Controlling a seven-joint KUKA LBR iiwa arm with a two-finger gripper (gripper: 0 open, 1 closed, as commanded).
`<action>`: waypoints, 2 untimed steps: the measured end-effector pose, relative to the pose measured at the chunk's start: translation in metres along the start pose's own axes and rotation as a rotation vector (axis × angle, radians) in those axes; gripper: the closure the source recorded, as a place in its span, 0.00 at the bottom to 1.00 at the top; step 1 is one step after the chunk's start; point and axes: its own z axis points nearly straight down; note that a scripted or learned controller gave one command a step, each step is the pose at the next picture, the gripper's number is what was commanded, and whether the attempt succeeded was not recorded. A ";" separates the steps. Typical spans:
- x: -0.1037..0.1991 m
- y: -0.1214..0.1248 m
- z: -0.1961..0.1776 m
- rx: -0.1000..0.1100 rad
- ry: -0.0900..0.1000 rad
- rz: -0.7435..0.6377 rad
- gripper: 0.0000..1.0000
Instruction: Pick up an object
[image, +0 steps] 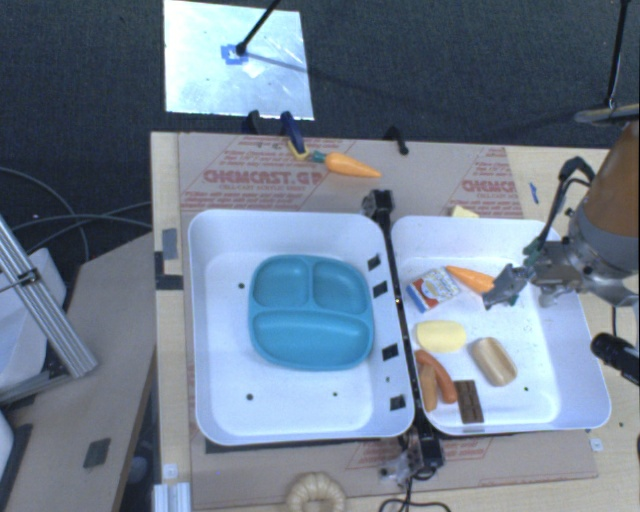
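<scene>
Gripper (503, 287) over the right bin (570, 400)
Its fingers appear close together beside the orange carrot (468, 278), holding nothing.

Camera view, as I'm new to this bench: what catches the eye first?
The blue divided plate lying alone in the left bin stands out most. In the right bin the gripper hovers beside an orange carrot, above a cluster of toy foods.

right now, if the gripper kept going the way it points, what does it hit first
Probably the orange carrot: the gripper points left across the right bin, its tip beside the carrot's end. Height above it is unclear.
</scene>
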 end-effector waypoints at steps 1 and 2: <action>0.000 0.002 -0.006 -0.012 -0.001 -0.002 0.00; 0.000 0.001 0.057 -0.006 0.000 0.000 0.00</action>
